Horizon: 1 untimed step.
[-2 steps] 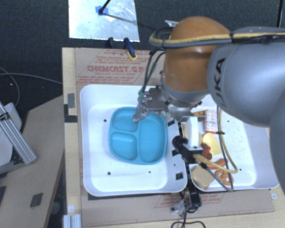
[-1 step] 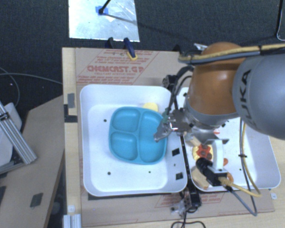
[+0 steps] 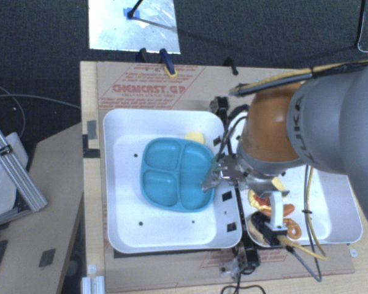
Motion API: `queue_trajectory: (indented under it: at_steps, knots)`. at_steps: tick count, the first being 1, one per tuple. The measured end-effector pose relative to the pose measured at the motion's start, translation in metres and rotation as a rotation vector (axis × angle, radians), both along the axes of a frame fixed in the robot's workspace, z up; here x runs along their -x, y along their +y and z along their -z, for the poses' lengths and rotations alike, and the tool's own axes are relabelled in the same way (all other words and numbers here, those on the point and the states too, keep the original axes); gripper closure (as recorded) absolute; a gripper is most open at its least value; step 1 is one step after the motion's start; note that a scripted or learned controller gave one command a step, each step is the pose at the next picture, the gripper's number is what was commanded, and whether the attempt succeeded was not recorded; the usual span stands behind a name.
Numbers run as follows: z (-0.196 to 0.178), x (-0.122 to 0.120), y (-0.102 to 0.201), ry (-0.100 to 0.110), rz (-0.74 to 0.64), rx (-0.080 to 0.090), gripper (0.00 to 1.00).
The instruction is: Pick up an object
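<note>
The blue divided plate [image 3: 176,174] lies flat in the left bin [image 3: 126,228], towards its right wall, with the hand [image 3: 212,180] at the plate's right rim; whether the hand is open or closed I cannot tell. A grip on so thin and shallow a rim could slip, or the plate could tip and slide off as it lifts. Its long axis runs roughly left to right across the bin, open side up.
</note>
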<state>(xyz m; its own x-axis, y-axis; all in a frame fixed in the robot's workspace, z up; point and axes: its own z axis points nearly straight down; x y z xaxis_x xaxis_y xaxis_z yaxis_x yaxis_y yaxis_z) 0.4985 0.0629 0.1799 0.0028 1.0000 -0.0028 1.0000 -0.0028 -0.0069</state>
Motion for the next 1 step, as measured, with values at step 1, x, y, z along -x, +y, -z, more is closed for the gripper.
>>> queue_trajectory:
  at_steps: [1]
  knots:
    - [0.0935, 0.0066, 0.068, -0.03, -0.012, -0.007, 0.0]
